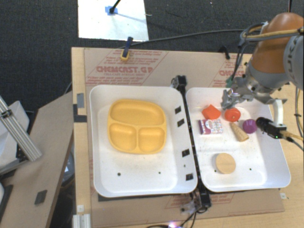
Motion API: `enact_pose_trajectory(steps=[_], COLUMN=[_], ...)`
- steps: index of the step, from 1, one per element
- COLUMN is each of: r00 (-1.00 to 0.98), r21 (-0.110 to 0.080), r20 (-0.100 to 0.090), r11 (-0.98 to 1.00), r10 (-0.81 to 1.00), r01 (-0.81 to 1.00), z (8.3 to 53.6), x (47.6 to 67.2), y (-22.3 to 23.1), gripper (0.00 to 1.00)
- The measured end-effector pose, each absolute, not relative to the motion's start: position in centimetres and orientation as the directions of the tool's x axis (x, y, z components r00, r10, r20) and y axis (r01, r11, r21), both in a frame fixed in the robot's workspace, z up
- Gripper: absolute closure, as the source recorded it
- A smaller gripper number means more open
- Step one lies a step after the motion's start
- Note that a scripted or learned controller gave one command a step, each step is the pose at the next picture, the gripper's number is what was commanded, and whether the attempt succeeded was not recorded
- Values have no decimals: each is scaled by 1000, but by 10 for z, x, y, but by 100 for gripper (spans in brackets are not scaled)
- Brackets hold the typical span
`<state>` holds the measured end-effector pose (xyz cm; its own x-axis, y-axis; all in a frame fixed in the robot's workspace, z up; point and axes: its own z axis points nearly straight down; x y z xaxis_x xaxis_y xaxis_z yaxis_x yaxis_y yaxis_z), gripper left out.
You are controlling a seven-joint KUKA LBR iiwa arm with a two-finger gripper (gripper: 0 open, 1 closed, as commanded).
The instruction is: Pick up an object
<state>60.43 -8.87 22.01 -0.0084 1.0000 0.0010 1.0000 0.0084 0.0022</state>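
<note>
A: State which items are obscured or cropped.
B: The arm point(278, 42) is cut off by the right picture edge. The gripper point(230, 100) fingertips are too small to resolve. Print on the small packet point(211, 127) is illegible. A grey frame point(16, 132) is cropped at left

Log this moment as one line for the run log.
arm: over right bin | gripper: above orange pieces, nothing seen held | left bin: yellow divided plate
</note>
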Motion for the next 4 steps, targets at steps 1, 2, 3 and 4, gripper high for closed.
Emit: enact_pose_trajectory(steps=[1,2,3,4], r00=[-10,-9,-9,-10], r21=[4,3,3,2], r20=[2,2,2,2], r11=[10,9,9,10], r10=[1000,1000,1000,1000], r01=[1000,1000,1000,1000], z=[227,222,214,211], x=[624,636,649,656], y=[-42,2,50,98], gripper=[100,100,100,100])
